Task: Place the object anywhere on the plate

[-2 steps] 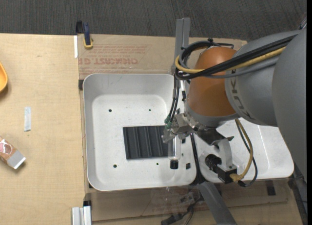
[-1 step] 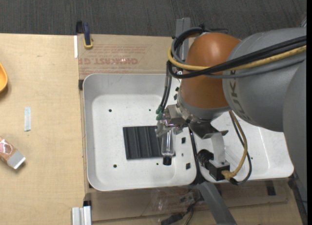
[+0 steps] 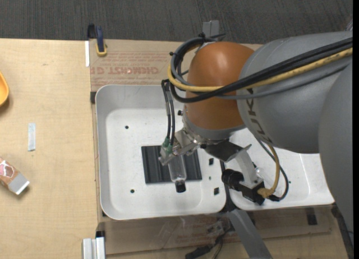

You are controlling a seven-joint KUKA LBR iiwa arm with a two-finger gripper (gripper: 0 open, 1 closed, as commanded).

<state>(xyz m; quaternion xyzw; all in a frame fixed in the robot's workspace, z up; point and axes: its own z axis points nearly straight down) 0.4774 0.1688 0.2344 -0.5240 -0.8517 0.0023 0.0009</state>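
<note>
The arm [image 3: 269,89] is being seen reaching in from the right, its orange band [image 3: 216,87] hanging over the left bin [image 3: 112,140]. The hand [image 3: 178,176] is being held low over a dark ribbed plate [image 3: 154,165] lying on that bin's floor. Whether the hand is wide or narrow cannot be told, as it is being viewed from above and partly covered by the wrist. No object can be made out clearly on the plate or at the hand. The right bin [image 3: 314,188] is being largely hidden by the arm. On the wooden tabletop [image 3: 50,95] to the left, a small packet [image 3: 12,176] is lying well apart from the bins.
</note>
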